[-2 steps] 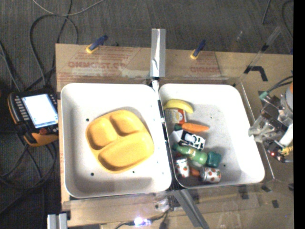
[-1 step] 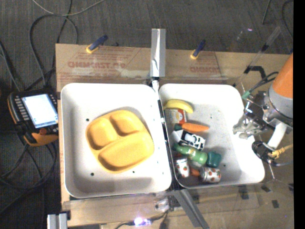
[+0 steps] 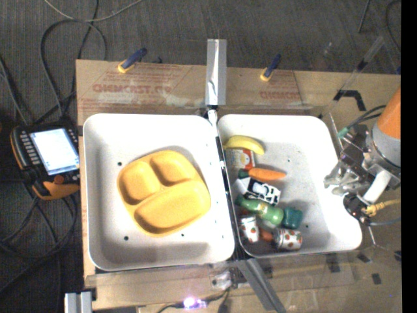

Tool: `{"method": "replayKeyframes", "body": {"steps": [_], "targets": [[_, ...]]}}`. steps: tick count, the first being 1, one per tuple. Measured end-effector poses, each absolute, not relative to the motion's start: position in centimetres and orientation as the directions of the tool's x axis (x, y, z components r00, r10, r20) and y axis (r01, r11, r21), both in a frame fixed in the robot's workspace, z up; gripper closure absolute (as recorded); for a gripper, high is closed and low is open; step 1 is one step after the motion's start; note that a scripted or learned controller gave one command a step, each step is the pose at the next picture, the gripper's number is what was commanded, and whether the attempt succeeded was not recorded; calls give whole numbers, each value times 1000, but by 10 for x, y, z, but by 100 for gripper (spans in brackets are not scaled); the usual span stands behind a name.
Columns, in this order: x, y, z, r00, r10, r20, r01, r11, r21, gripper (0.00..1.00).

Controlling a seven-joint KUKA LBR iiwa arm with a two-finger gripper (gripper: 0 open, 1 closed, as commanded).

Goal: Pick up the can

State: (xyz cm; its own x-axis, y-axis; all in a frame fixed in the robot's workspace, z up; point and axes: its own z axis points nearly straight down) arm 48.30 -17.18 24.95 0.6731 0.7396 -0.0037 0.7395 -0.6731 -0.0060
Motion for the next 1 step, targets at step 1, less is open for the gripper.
{"method": "replayKeyframes", "body": {"steps": [1], "targets": [[483, -173, 247, 739, 674, -4, 674, -739, -5, 100]]}}
